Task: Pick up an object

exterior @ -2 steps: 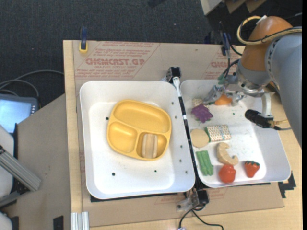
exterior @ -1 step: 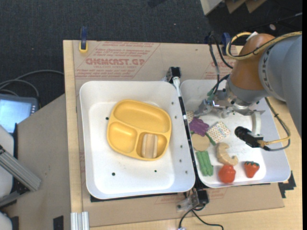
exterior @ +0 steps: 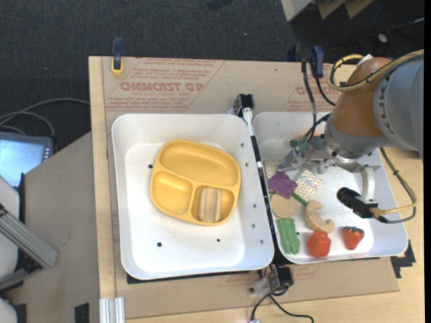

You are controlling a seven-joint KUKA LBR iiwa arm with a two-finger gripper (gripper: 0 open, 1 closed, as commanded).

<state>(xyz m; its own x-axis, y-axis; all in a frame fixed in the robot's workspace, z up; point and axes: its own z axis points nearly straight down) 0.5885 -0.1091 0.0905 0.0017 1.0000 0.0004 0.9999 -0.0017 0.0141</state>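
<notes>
Camera view, hand (exterior: 304,155) nr purple toy (exterior: 281,184), tomato (exterior: 319,244)

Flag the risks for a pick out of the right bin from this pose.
1. The purple piece, green piece, tomato and strawberry lie packed together, so the gripper may nudge or catch a neighbour.
2. The purple piece sits by the right bin's left wall, which could block a finger.

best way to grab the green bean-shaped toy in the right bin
Grip the long green bean-shaped toy across its narrow middle, coming straight down from above. It lies flat, lengthwise along the right white bin's left wall, so close across its short width, minding the red tomato alongside.
</notes>
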